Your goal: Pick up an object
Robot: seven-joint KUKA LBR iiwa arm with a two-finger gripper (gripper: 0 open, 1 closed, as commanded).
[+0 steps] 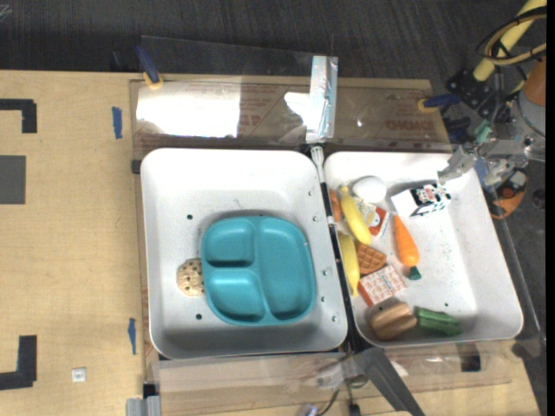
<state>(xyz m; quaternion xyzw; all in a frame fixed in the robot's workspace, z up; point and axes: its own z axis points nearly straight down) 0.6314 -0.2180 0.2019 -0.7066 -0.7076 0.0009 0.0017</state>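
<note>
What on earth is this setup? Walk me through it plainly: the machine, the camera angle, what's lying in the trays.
One fixed camera looks down at a slant on a bench with two shallow white bins. The robot arm reaches in from the right edge, its gripper over the right bin's top corner; nothing shows between its fingers. The left bin holds a teal divided plate and a cookie beside it. The right bin holds toy food: a banana, a carrot, a waffle, a bread roll, a green vegetable and a small white carton.
</note>
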